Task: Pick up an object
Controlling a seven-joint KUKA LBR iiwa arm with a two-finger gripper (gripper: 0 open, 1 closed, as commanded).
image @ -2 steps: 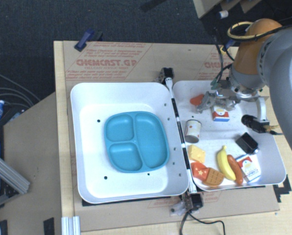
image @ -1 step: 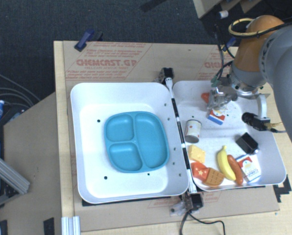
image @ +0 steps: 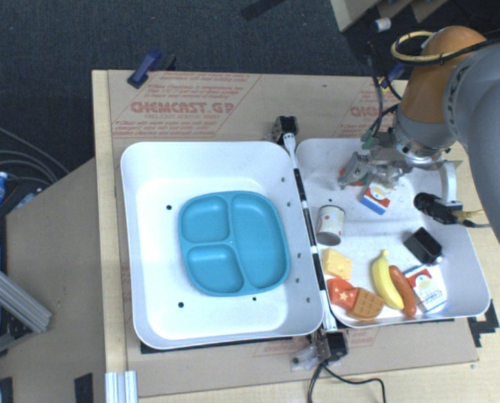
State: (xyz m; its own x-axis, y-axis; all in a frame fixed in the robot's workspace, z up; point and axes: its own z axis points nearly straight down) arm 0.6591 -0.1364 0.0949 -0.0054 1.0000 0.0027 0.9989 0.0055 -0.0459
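Gripper [image: 369, 170]: low in right bin [image: 472, 263] — fingers' state cannot be told
Carton [image: 374, 198]: just below it
Left bin [image: 141, 225]: blue plate [image: 231, 242]

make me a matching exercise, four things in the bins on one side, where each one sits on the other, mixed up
Things:
1. blue plate
2. banana
3. small cup
4. black block

Places:
A. right bin, by the wall between the bins
B. middle of the left bin
C. right bin, toward its right side
D. right bin, near its front edge

Pairs: 1-B, 2-D, 3-A, 4-C
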